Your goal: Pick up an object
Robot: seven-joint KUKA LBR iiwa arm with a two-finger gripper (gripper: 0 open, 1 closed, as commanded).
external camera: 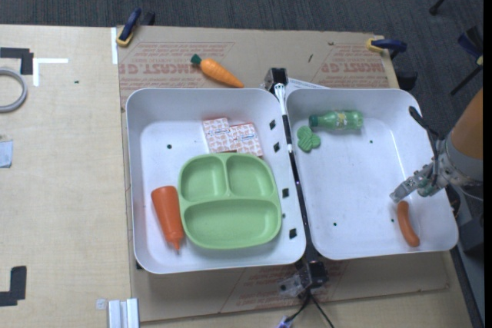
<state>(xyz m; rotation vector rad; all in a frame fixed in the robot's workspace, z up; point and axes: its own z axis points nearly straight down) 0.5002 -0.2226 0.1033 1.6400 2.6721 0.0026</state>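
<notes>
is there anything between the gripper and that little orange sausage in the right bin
Nothing visible stands in the way. The gripper hangs low at the right side of the right bin, and the orange sausage lies on the bin floor just below it in the view, with bare white floor between them. The green bottle lies far off near the top wall.

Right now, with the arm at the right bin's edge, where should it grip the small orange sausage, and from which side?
Grip the orange sausage across its middle, coming straight down from above. It lies flat on the right bin floor, long axis toward the rim, so closing across its narrow width likely fits. The pincer is just above-left of it.
</notes>
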